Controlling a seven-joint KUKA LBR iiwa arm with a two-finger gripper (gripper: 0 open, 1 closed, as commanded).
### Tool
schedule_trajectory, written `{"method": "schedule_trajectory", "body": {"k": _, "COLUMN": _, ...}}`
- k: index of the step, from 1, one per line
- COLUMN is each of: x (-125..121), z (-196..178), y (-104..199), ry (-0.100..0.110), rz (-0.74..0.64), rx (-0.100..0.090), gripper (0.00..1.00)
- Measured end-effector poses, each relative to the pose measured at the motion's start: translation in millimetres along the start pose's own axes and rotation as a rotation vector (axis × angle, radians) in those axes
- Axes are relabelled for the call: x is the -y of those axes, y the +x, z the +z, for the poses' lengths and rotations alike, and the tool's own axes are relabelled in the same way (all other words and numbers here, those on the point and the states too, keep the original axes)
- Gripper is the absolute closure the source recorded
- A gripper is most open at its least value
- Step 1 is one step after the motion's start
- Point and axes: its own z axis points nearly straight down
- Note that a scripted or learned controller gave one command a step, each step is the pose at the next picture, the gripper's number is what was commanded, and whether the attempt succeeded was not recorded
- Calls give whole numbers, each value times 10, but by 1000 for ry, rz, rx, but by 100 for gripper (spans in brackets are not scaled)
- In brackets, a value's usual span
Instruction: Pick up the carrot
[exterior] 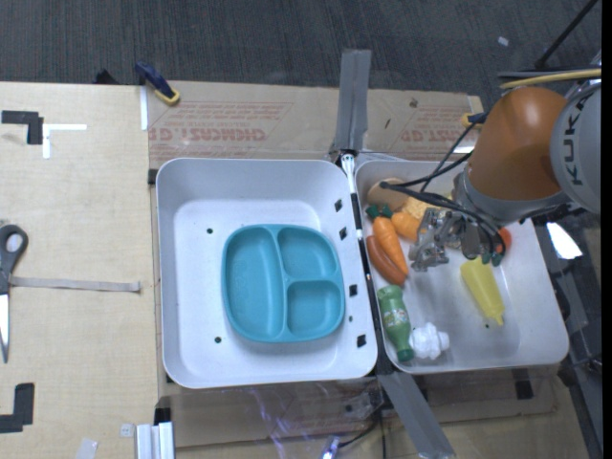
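Carrot, an orange tapered plastic toy w/ green top (386,250), is lying in the right shallow white bin (535,347), up against its left wall, green end pointing toward the far side and tip angling toward the near side. The end effector (430,247), a metallic two-finger unit on the grey arm w/ orange band (521,142), is hovering just right of the carrot, over the bin's middle; can't tell if it's touching anything, and can't tell how it's set, since cables and the wrist are crowding it. A rounded yellow-orange toy piece (408,220) is sitting just beyond the carrot, near the far wall. A green plastic bottle w/ white cap (395,322) is lying near-side of the carrot along the same left wall, w/ a small white crumpled lump (429,340) touching its near end. A yellow banana-like toy (484,290) is resting to the right, apart from the carrot. The left white bin (182,285) is holding a teal three-compartment plate (283,283). Scissors (8,266) are lying on the bench (76,218) at far left.
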Motion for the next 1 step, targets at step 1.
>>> {"method": "schedule_trajectory", "body": {"k": 1, "x": -526, "z": -787, "y": 292, "ry": -1, "rz": 147, "rx": -12, "gripper": 100}}
